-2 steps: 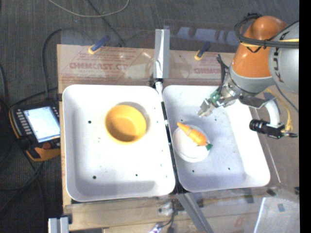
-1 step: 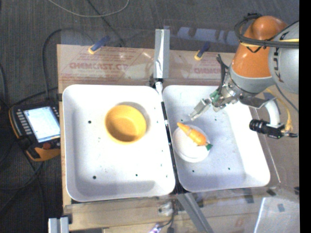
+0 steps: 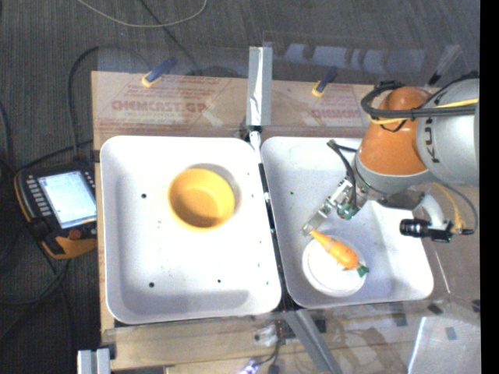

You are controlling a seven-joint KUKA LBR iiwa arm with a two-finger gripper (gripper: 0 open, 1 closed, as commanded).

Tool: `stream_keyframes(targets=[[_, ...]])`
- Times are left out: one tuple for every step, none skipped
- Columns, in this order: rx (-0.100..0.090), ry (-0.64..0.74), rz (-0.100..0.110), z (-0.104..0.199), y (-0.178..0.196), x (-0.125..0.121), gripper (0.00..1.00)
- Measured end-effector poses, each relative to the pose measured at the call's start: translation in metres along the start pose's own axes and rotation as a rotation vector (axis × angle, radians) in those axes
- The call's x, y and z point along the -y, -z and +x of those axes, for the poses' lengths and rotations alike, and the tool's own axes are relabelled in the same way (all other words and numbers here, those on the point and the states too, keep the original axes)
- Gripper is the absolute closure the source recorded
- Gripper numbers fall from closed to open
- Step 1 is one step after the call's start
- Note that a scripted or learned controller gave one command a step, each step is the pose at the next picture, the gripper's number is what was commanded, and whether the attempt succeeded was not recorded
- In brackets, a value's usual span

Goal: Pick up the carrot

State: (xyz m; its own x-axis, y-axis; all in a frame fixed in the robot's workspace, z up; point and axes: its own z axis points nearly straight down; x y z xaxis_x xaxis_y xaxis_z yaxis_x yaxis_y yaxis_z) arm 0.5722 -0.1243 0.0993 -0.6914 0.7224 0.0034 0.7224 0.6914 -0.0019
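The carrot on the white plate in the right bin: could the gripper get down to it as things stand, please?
Probably yes. The carrot lies uncovered on the white plate, with the gripper just above it in the same bin and nothing between them.

We look down from one fixed camera set above the bench point(image 3: 117, 100), tilted at a slant so the far edge sits toward the top of the frame. We stand far enough off to take in both white bins, the left bin point(image 3: 125, 271) and the right bin point(image 3: 405, 279), whole. The arm point(image 3: 405, 142) enters from our right.
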Motion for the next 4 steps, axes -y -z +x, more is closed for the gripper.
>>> stream_keyframes(targets=[[-0.001,0.161,0.001,0.028,0.005,0.052,0.0],[0.006,0.026,-0.006,0.016,0.001,0.103,0.0],[0.0,-0.133,-0.018,-0.008,-0.01,0.119,0.0],[0.012,-0.133,-0.021,-0.012,0.001,0.117,1.0]])
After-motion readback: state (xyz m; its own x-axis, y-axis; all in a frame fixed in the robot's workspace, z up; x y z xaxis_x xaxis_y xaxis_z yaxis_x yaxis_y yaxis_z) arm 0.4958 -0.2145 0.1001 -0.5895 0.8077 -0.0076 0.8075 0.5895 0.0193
